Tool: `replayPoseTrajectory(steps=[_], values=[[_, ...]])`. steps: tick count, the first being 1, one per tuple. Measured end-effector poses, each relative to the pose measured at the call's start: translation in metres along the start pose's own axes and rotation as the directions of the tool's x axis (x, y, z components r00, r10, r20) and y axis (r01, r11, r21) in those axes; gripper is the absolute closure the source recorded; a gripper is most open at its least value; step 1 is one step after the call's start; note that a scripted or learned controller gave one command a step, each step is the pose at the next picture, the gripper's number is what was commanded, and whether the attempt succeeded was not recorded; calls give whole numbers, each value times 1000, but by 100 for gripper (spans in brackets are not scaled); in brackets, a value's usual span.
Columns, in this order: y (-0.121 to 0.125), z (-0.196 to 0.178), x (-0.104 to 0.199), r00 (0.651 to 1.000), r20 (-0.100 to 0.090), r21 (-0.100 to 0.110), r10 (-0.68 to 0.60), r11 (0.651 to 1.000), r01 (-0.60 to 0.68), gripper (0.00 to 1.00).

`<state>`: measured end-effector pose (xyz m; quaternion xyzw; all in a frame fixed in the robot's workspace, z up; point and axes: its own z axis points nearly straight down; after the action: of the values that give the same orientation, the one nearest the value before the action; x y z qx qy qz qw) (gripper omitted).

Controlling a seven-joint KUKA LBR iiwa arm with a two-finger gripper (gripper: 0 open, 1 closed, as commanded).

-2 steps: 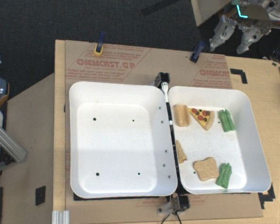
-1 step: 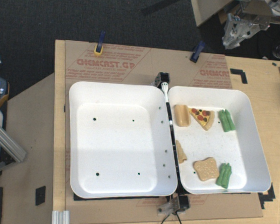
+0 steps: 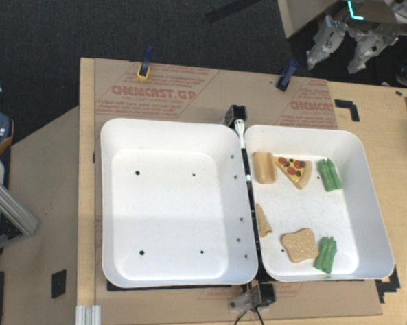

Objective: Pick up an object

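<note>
Two shallow white bins sit side by side on the bench point(image 3: 194, 82), which is covered in brown printed cardboard. Left bin point(image 3: 115, 256) — bare white floor with four small dark dots. Right bin point(image 3: 371, 223) — six toy food items. Along its far side, left to right: a tan hot-dog bun point(image 3: 263, 167) close to the dividing wall, a pizza slice point(image 3: 294, 171) just beside it, then a green vegetable piece point(image 3: 330, 175). Nearer side: a small tan scrap point(image 3: 262, 221) against the dividing wall, a slice of toast point(image 3: 299, 244), and a second green piece point(image 3: 326, 254) touching the toast's right edge. A blue and yellow clamp point(image 3: 145, 64) and a blue clamp point(image 3: 287, 74) grip the cardboard's far edge. The claw point(image 3: 342, 55) hangs at the upper right, beyond the far edge of the bench and well apart from both bins — its two pale fingers point(image 3: 320, 49) spread open, nothing between them.
</note>
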<state>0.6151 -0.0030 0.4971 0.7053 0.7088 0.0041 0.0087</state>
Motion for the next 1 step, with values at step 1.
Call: replayPoseTrajectory(steps=[1], values=[[1,-11,0,1000,2,-6,-1,1000,1,100]])
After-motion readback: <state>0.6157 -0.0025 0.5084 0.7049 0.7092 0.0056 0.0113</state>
